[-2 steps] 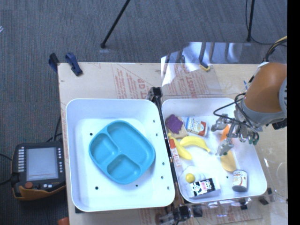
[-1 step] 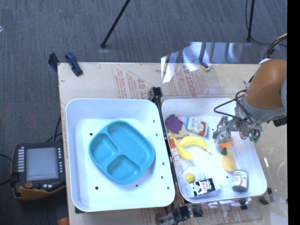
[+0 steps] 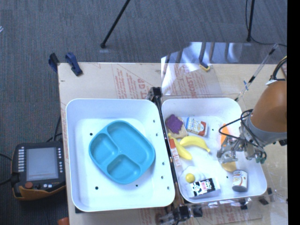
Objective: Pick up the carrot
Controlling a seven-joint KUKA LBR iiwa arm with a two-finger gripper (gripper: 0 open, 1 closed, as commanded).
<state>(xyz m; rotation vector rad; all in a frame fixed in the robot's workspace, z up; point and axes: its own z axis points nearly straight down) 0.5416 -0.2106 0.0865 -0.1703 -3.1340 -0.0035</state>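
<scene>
The carrot [image 3: 224,131] shows as a small orange patch near the right bin's right side, partly hidden behind cables and the wrist. My gripper [image 3: 228,153] hangs low over the right bin [image 3: 206,103], just in front of and slightly right of the carrot. A yellowish item [image 3: 229,166] lies right below the gripper. The grey arm with its orange band [image 3: 272,108] comes in from the right.
The right bin also holds purple grapes [image 3: 174,123], a small carton [image 3: 196,125], a banana [image 3: 195,143], a yellow ball [image 3: 190,177], a cow-print carton [image 3: 204,187] and a can [image 3: 239,180]. A blue divided plate [image 3: 122,151] lies in the left bin [image 3: 75,125].
</scene>
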